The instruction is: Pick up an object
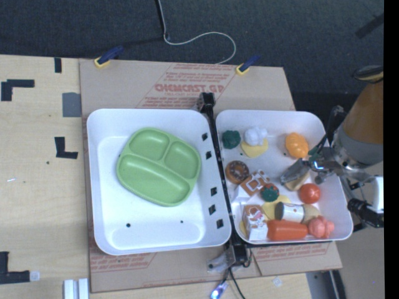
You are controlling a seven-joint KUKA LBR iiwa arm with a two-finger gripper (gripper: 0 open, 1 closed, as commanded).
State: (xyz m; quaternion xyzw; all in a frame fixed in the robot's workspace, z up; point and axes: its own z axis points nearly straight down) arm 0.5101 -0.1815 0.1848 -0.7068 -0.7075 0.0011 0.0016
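Gripper (298, 174) grip unclear, over right bin (274, 116) holding roughly twelve toy foods; left bin (100, 167): one green plate (159, 166)

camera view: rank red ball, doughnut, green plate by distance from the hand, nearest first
From the hand, in the right bin:
1. red ball, just below and right of it, same bin.
2. doughnut, across that bin, by the divider.
3. green plate, farthest, in the left bin.
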